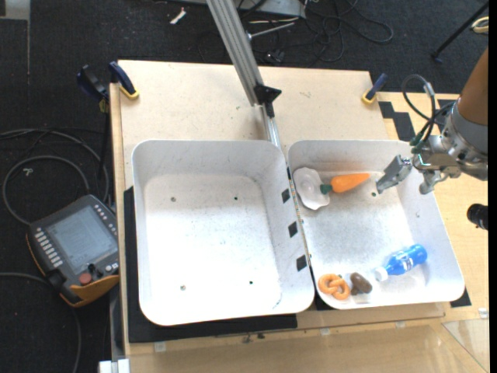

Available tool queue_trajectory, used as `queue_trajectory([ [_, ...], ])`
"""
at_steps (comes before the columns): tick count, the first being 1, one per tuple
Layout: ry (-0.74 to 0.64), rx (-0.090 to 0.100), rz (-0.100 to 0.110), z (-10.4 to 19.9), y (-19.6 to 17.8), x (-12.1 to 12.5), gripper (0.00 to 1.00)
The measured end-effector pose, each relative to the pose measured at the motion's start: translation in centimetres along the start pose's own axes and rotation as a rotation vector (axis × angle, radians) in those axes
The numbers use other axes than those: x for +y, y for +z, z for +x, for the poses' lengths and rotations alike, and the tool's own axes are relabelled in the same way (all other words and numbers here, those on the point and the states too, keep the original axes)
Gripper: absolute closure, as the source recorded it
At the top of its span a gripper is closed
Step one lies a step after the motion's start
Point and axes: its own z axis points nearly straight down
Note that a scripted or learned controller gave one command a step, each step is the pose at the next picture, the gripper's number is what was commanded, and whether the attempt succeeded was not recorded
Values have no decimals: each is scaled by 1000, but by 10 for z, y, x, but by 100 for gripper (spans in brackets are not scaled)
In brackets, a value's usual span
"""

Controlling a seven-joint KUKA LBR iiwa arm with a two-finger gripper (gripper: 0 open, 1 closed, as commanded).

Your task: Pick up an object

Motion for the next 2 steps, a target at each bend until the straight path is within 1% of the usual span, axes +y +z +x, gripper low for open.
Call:
queue_trajectory([
  [1,1,-1,-5,0,-2,1,0],
  [2,3,-1,0,-9,46,4,0],
])
